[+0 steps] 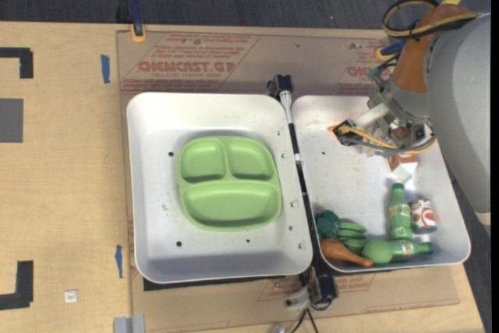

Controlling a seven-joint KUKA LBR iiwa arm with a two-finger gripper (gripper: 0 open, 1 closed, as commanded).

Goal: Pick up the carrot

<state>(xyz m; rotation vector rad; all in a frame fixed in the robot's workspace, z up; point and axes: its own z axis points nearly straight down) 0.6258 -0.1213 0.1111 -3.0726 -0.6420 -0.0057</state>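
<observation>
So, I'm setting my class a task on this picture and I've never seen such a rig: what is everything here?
One camera looks down at a slant on a bench. The left bin holds a green divided plate. The grey arm reaching in from the right is a robot; its gripper hangs over the far end of the right bin. That bin's near end holds the carrot it should pick up, a green bottle, a second green bottle, a red-and-white can and a dark green vegetable. The carrot lies apart from the gripper.

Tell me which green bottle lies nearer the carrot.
The green bottle along the front edge of the right bin, almost touching the carrot; the other bottle lies farther back beside the red can.
</observation>
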